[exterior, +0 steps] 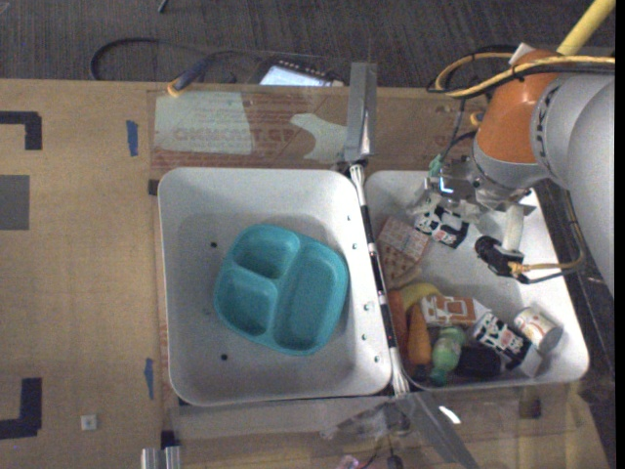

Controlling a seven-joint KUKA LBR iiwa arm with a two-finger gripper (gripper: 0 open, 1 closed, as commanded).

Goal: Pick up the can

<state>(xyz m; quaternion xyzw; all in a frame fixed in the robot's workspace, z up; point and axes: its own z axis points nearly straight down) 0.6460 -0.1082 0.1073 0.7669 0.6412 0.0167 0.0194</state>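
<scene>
right bin (566,262) | can (538,326) lying | label unreadable | hand (444,213) apart

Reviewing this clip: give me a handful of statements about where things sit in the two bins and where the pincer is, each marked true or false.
1. The teal divided plate lies in the left bin. True.
2. The can lies in the left bin beside the plate. False: it lies on its side near the right bin's lower right corner.
3. The pincer is over the upper part of the right bin. True.
4. The pincer is directly above the can. False: the can lies well below it in the view, apart from it.
5. The carrot is in the right bin. True.
</scene>
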